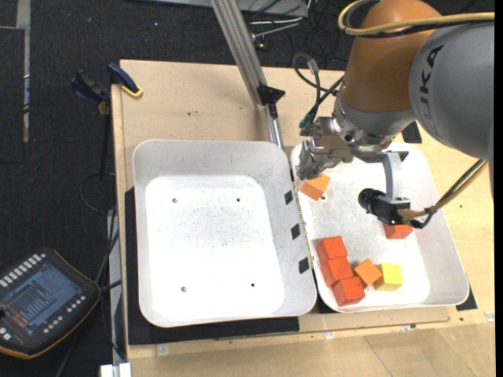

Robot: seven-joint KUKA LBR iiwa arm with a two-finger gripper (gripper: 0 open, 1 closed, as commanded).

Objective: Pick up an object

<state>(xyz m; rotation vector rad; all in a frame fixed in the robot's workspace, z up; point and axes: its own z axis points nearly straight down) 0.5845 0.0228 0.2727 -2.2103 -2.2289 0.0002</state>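
Gripper (317, 171) hangs over right bin (440, 203), at its 10 o'clock corner; orange block (315, 187) just below the tips — grip state can't be told. Best to lift slowly, straight up — bin wall sits close at 9 o'clock.

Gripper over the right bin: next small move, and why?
Probably a short straight lift to test the grasp. The gripper sits right above an orange block near the right bin's left wall; whether it holds the block isn't visible. The other blocks lie farther down.
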